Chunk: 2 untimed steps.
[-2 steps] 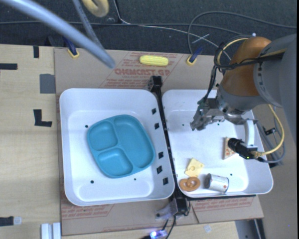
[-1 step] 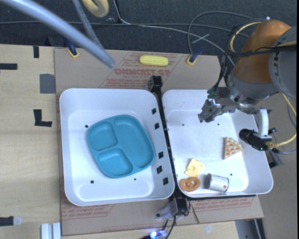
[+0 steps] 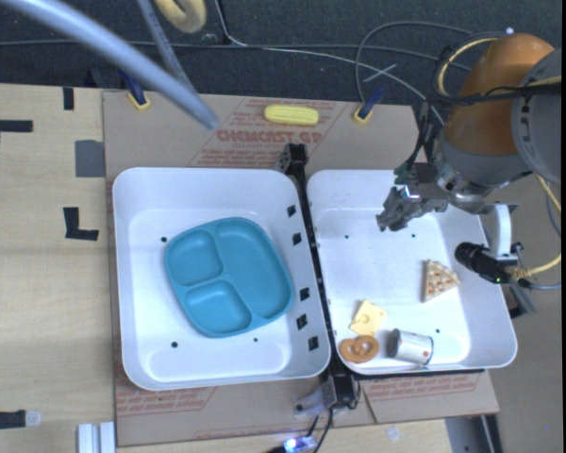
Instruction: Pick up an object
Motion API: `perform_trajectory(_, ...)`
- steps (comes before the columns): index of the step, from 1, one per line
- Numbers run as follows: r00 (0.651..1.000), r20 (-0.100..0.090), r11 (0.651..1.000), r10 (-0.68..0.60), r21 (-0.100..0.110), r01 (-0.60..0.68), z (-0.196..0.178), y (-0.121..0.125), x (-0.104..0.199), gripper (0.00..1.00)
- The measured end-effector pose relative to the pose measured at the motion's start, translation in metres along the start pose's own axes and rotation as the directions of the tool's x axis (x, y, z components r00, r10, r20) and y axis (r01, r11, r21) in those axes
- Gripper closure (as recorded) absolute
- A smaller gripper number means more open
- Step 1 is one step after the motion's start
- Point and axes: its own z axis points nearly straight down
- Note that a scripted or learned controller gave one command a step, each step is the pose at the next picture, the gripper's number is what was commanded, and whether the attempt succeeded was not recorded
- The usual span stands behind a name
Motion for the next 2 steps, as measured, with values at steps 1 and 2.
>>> perform_trajectory(1, 1.000, -0.001, 1.000, -0.005, 0.002, 0.005, 0.011, 0.010, 0.052, 1.00)
perform_trajectory(2, 1.000, -0.001, 1.000, -0.007, 0.001, 0.007, 0.005, 0.017, 0.116, 1.00)
